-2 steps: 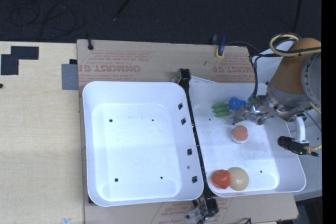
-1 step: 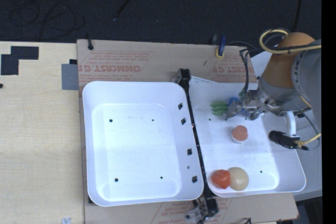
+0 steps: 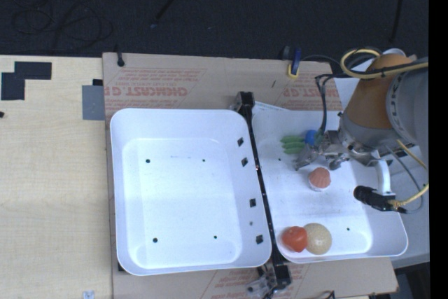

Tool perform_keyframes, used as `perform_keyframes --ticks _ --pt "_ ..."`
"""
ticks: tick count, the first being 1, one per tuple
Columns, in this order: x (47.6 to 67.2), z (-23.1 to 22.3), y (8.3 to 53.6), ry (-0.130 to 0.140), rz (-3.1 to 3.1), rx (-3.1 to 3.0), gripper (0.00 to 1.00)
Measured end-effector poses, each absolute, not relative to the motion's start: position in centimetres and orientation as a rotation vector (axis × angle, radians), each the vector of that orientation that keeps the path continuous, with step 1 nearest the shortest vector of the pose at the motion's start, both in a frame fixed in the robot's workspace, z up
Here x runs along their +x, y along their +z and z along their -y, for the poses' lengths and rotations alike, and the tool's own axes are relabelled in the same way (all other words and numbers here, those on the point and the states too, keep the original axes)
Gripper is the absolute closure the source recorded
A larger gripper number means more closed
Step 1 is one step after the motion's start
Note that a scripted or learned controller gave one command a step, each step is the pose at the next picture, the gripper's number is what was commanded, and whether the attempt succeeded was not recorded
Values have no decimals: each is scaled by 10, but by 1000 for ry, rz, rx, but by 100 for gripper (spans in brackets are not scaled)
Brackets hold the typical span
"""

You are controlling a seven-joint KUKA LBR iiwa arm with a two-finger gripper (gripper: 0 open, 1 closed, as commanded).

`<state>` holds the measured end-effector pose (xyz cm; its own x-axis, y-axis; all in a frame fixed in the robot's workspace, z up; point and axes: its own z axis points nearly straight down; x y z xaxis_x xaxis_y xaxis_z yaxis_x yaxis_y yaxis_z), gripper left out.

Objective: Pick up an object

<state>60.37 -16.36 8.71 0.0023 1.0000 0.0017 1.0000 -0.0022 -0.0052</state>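
Note:
The right bin (image 3: pixel 350 241) holds a pink-orange round object (image 3: pixel 320 178) near its middle. A red ball (image 3: pixel 295 238) and a pale tan ball (image 3: pixel 318 238) lie side by side at its front edge. A green object (image 3: pixel 292 143) and a small blue one (image 3: pixel 311 137) lie toward the back. My gripper (image 3: pixel 313 159) reaches in from the right and hangs just behind the pink-orange object, low over the bin floor. Nothing shows between its metal fingers.
The left bin (image 3: pixel 182 192) sits beside the right one, parted by a black divider with clips (image 3: pixel 253 171). Both rest on a cardboard sheet (image 3: pixel 182 84). The grey arm with its orange band (image 3: pixel 371 94) and cables crowds the right bin's far right side.

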Motion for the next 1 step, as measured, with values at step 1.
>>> perform_keyframes --ticks 1 --pt "601 172 87 4 2218 -2220 0"
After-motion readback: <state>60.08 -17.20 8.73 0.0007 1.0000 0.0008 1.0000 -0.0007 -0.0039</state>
